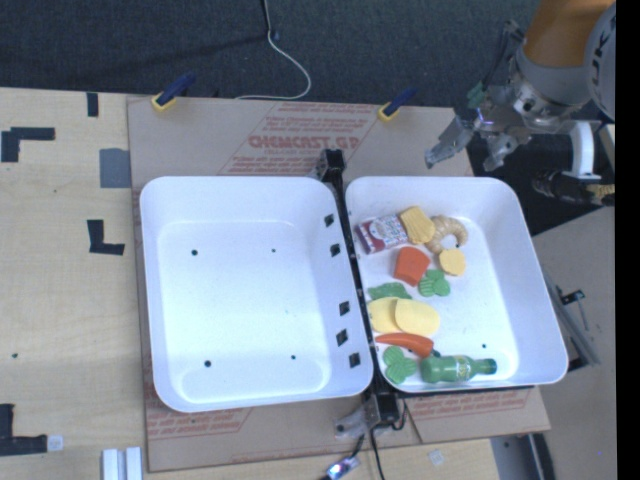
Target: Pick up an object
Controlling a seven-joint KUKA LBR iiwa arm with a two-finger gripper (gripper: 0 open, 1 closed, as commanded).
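Nearest, a glossy green bottle [456, 369] lies on its side at the right bin's [525, 268] front edge, beside a red strip [405, 342], yellow pieces [403, 317] and a red packet [381, 233], while beyond the bin the gripper [470, 144] hangs open, holding nothing.

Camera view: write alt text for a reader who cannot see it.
A grey and orange robot arm's gripper hangs above the far edge of the right bin, which holds toy food and a green bottle. The left bin sits beside it.
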